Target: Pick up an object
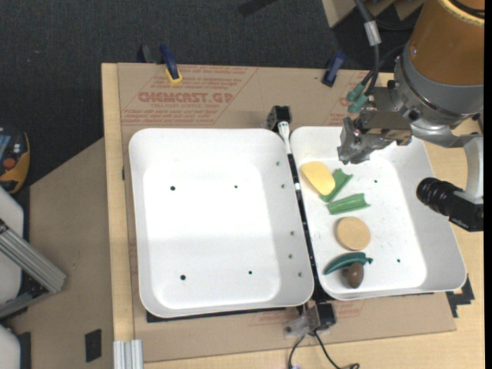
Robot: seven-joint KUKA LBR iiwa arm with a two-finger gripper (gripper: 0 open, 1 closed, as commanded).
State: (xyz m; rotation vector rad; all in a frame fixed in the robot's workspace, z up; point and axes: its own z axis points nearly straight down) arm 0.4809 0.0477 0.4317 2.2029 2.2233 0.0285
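Hovering just above the yellow piece (317, 177) in the right bin (430, 275) — gripper (354, 154), its finger spread impossible to tell.

The arm (453, 44) is cut off at the top right edge, and the pincer (352, 154) fingertips are too blurred to read.

The left bin (207, 221) sits on a brown board (123, 167) printed with red lettering; black dots mark its floor; the right bin (407, 244) lies just beside it, the two rims touching along the middle; a blue-and-yellow clamp (169, 64) grips the board's far edge, and a blue clamp (333, 68) stands further right; a black clip (278, 118) sits at the far end of the seam; dark carpet (115, 14) lies beyond.
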